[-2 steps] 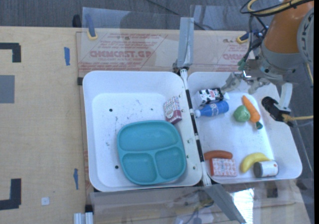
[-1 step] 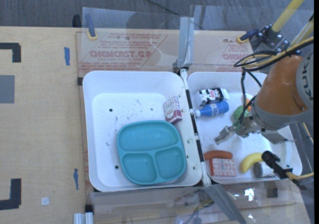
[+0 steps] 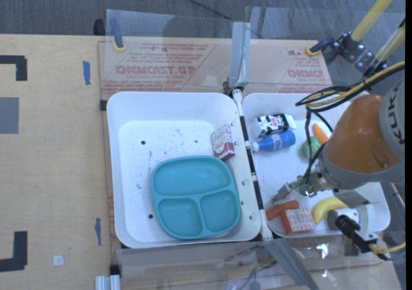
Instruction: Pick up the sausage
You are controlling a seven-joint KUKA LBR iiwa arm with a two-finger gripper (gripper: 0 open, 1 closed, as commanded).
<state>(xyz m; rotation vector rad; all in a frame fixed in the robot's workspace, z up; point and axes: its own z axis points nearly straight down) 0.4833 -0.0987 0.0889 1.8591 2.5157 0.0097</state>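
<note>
The sausage [image 3: 283, 209], a short red-orange link, lies near the front left corner of the right bin [image 3: 283, 103]. My gripper [image 3: 300, 187] hangs just above and slightly right of it, low over the bin floor. The grey arm with its orange band covers the bin's right half. Nothing shows as held in the gripper.
A red-and-white checked box [image 3: 300, 220] touches the sausage's right end, with a banana [image 3: 327, 207] beside it. Further back lie a blue bottle [image 3: 275, 142], a black-and-white carton [image 3: 271, 123] and a carrot [image 3: 320, 133]. The left bin holds a teal divided plate [image 3: 196, 196] and a small red carton [image 3: 223, 142].
</note>
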